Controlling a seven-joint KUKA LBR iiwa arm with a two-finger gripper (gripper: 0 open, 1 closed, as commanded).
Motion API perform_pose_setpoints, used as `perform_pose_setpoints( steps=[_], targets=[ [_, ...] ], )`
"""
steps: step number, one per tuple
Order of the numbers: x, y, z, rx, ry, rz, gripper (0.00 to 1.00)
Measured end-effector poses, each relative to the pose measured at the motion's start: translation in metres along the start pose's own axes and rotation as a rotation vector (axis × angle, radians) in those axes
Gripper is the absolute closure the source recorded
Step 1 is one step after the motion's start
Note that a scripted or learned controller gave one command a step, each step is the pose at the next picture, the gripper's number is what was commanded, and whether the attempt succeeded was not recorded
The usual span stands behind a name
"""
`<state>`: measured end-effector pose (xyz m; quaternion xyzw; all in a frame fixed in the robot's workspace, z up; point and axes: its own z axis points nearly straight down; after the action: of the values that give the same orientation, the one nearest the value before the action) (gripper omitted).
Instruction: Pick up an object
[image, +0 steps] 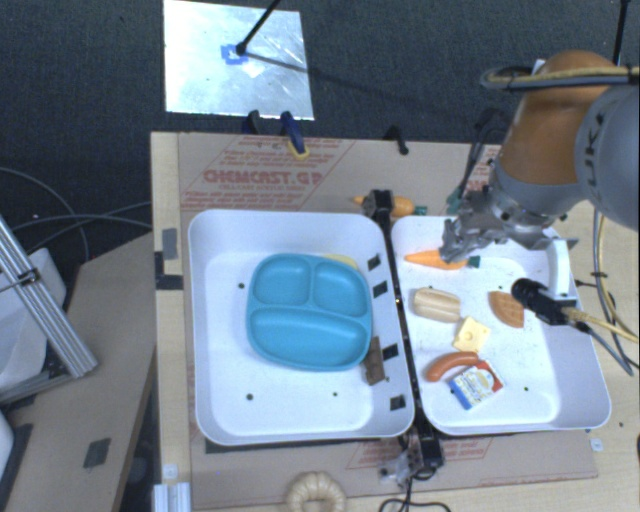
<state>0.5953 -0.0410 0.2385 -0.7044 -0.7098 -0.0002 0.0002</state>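
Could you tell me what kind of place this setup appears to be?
Probably a robotics lab test bench: two white bins sit on a board, toy food such as a carrot lies beside a blue divided plate, and loose cables trail around.

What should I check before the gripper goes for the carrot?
1. Gripper over the carrot: ok, it sits at the carrot's right end.
2. Carrot between the fingers: cannot tell, the wrist hides them.
3. Carrot free of neighbours: ok, the bread roll lies apart, below it.
4. Room by the bin wall: not ok, the carrot lies close to the right bin's top-left corner.
5. Drop spot: ok, the blue plate in the left bin is bare.
6. Other items settled: ok, cheese, sausage and packet lie flat.
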Motion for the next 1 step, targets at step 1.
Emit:
perform_pose_setpoints(
  steps=[1],
  targets=[
    [0.0525, -0.0260, -0.0032, 0.001, 0.001, -0.001, 1.00]
  ],
)
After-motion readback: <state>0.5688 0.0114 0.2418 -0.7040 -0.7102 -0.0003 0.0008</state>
